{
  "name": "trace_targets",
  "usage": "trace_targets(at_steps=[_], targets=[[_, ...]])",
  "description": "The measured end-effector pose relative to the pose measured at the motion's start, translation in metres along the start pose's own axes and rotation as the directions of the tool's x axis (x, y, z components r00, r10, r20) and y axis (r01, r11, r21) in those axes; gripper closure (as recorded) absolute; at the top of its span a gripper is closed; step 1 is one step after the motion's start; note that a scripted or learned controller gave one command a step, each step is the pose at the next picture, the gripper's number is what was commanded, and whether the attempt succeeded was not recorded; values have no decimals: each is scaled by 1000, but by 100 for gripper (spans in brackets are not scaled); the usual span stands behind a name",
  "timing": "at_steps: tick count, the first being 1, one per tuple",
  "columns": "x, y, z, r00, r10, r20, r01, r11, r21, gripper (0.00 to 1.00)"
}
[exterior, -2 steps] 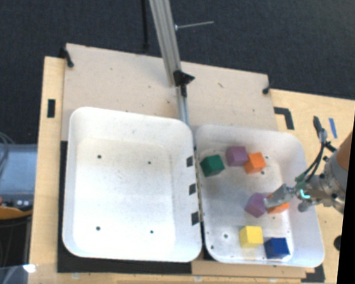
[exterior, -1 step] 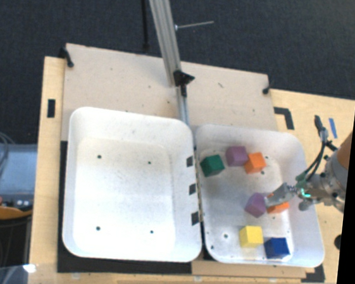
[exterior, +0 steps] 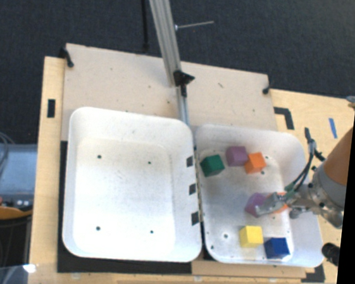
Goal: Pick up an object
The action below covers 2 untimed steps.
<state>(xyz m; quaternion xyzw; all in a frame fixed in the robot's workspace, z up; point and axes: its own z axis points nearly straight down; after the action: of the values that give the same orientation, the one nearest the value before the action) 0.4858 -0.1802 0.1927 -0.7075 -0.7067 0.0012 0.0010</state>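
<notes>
Pincer reaches into the right bin from the right, its tips at a purple block; we cannot tell whether it grips the block or merely touches it; we judge the grasp step in hand; next we need a firm pinch, then a straight lift clear of the yellow block and blue block nearby.

Two bins sit side by side mid-frame. The right bin holds six blocks: three in a row at its top, one at centre, two touching at its bottom.
</notes>
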Motion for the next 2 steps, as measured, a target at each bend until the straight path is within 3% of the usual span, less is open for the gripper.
trace_targets(at_steps=[1,2], targets=[[-1,-1,63,1000,0,-1,0,1000,2,0],[-3,0,94,1000,1,2,-1,1000,-8,0]])
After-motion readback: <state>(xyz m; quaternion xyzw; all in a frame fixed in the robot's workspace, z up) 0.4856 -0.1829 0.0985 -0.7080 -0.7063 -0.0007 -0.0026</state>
